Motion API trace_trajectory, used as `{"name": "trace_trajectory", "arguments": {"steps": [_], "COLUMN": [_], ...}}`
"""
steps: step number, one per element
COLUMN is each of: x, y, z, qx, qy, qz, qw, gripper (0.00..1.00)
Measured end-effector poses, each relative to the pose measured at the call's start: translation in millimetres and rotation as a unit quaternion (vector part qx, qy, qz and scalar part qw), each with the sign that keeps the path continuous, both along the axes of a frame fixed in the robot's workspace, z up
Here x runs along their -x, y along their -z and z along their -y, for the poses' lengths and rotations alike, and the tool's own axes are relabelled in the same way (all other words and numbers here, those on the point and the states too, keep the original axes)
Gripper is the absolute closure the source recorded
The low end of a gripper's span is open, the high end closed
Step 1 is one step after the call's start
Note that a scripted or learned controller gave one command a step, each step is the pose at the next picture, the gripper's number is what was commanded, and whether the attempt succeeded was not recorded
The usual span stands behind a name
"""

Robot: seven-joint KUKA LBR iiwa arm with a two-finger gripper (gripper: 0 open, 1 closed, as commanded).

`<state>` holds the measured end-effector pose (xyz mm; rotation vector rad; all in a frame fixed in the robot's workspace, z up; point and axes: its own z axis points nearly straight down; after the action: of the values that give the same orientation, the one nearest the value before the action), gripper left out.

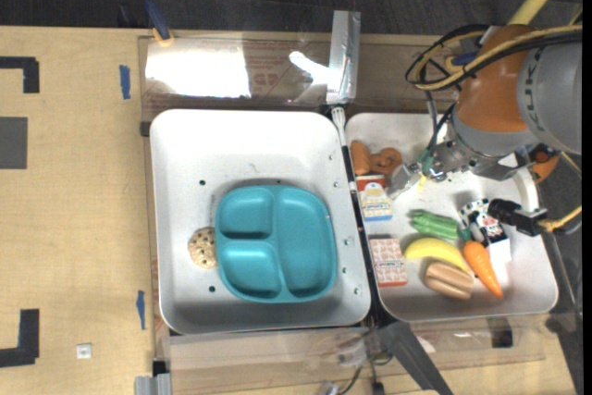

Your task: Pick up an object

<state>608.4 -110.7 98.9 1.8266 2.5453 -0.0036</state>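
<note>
Orange-banded, the arm hangs over the right bin (546, 287), its jaws low near the brown toy (384, 159) at the far end; I cannot tell how the jaws stand. Carton (373, 199), banana (437, 252), carrot (483, 267) and green pod (437, 225) crowd together, so a descent may nudge neighbours or pinch 2 things and slip.

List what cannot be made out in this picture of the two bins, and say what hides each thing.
1. The gripper in the camera view: too small and blurred to tell its state.
2. The cookie: its right side is tucked under the teal plate.
3. The print on the small cartons: too small to read.
4. The arm: cut off by the right edge.
</note>
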Motion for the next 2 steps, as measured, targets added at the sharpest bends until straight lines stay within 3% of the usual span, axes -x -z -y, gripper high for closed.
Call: {"name": "trace_trajectory", "arguments": {"steps": [1, 2], "x": [-51.9, -55.4], "y": [8.6, -6.4], "z": [60.2, 75.9], "qx": [-0.0135, -0.0104], "qy": [-0.005, 0.026], "qz": [-0.026, -0.014], "qw": [0.9996, 0.9995], "gripper": [0.00, 0.00]}}
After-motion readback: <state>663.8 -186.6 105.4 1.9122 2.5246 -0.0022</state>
